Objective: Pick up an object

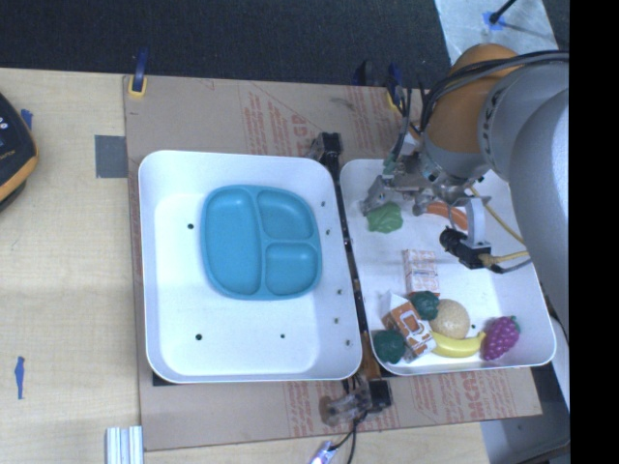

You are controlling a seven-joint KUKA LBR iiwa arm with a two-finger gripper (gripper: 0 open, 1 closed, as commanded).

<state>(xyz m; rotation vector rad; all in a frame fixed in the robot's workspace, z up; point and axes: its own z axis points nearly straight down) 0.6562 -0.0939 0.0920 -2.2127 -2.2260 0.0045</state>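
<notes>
Cardboard is covering the counter (87, 259) under both bins; the tool (387, 196) is hovering over green leafy food (385, 218), grip unclear, needing descent.

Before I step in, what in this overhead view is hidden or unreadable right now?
- Gripper: whether it is open or shut on the green toy below it; wrist hardware covers the contact.
- Orange item: partly covered by the wrist and cables.
- Right bin: its right side lies under the arm.
- Printed packet: label too small to read.
- Dark green pieces: overlapped in the pile, shapes unclear.
</notes>
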